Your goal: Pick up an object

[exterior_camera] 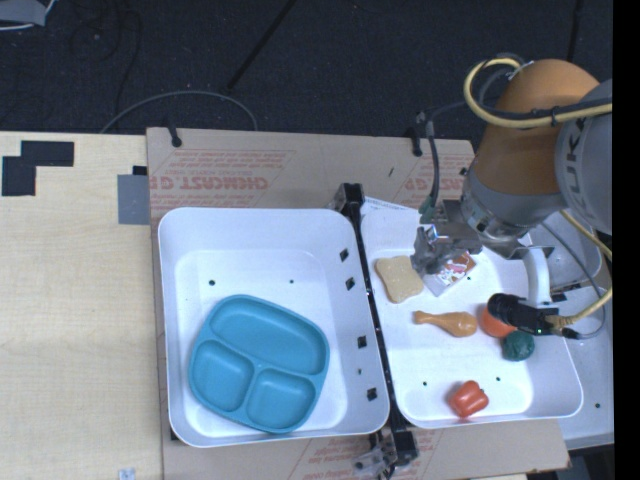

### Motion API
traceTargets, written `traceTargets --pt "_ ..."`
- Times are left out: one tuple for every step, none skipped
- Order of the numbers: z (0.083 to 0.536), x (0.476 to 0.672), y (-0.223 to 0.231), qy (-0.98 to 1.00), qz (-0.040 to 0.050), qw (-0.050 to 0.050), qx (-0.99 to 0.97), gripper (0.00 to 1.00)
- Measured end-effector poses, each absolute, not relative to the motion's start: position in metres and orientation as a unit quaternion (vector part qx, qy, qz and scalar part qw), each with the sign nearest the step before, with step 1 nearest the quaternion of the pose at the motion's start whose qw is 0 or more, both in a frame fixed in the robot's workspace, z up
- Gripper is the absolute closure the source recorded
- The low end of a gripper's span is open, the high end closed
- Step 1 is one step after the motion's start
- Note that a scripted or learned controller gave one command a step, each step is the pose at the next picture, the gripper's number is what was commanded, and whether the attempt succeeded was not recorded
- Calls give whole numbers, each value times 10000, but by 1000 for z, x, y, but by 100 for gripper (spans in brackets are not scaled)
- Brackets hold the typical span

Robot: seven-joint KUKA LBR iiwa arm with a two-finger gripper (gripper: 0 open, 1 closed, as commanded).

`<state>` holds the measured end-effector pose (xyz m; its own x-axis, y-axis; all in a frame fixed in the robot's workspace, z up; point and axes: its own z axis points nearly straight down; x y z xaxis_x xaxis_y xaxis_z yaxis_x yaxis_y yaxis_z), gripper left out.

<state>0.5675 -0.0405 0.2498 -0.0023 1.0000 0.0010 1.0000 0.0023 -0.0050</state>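
Note:
My gripper (436, 252) hangs low over the upper part of the right bin (560, 388), under the grey and orange wrist. A small shiny red-and-white packet (456, 267) lies right against its lower right side; contact cannot be made out. A tan bread slice (399, 279) lies just left of the gripper. Below it rests a tan drumstick (447, 321). Also in this bin are a red pepper (468, 398) near the front, a dark green lump (518, 346) and an orange piece (494, 320) partly under a black part.
The left bin (185, 243) holds a blue divided plate (259, 363). A black divider (365, 308) runs between the bins. Cables (585, 313) loop off the arm at the right bin's right side.

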Motion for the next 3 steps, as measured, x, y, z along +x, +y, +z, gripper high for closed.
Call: traceTargets --pt "233 551 8 -7084 17 27 -7059 100" --pt "236 535 56 -7083 17 24 -7059 100" --pt "233 524 111 -7088 15 23 -7054 100"
